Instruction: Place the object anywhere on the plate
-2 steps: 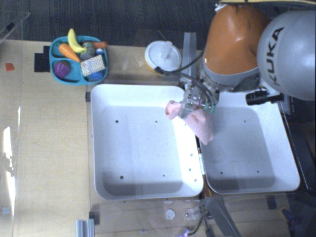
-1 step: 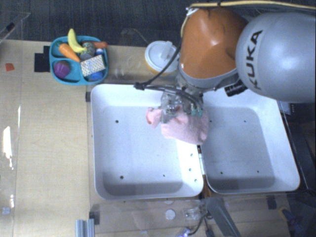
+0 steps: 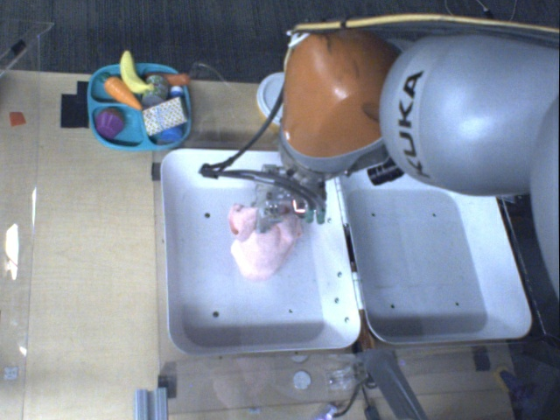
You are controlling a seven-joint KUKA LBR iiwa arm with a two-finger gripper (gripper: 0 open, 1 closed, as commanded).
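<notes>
- Pink, soft-looking object lies in the left white bin, slightly right of the bin's middle.
- KUKA arm, grey with an orange band, reaches in from the upper right; its gripper sits at the pink object's upper edge.
- Whether the gripper is released or clenched cannot be told from this angle.
- Blue compartment tray of toy food, a banana and carrot among it, sits at upper left.
- Right white bin lies beside the left one.

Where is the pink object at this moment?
The pink object lies in the left white bin, near its middle, directly below the gripper.
</notes>
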